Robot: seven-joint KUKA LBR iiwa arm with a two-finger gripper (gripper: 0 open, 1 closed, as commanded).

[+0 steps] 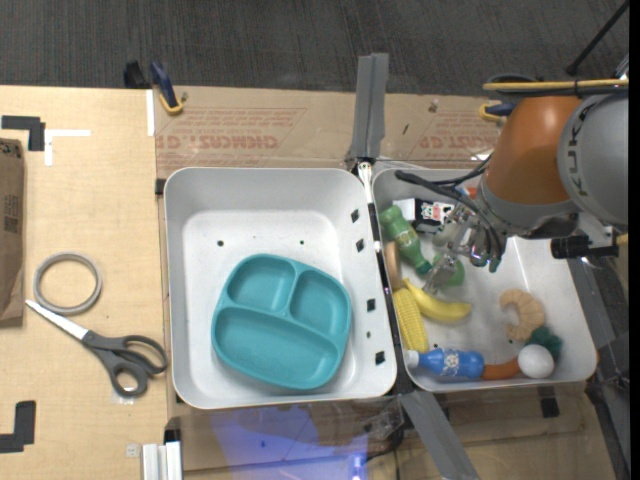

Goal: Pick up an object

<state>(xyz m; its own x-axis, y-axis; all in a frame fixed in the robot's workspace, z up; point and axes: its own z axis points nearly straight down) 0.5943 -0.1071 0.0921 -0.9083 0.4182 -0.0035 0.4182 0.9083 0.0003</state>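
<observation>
Hung low in the right bin (575, 298), jaws (462, 253) blurred, spread impossible to tell. Just beneath lay a green bottle (403, 233) and banana (440, 304); best centred on one, clear of the corn (408, 318). Farther off sat a croissant (522, 312), partly indistinct.

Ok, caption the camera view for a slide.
KUKA arm's gripper hovers over toy food in the right bin; teal divided plate lies in the left bin.

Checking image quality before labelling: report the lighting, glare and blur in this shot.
Camera view: even overhead light, soft shadows inside the left bin; a bluish-purple glow at the bottom edge; the tray and scissors are sharp, the gripper slightly blurred.
</observation>
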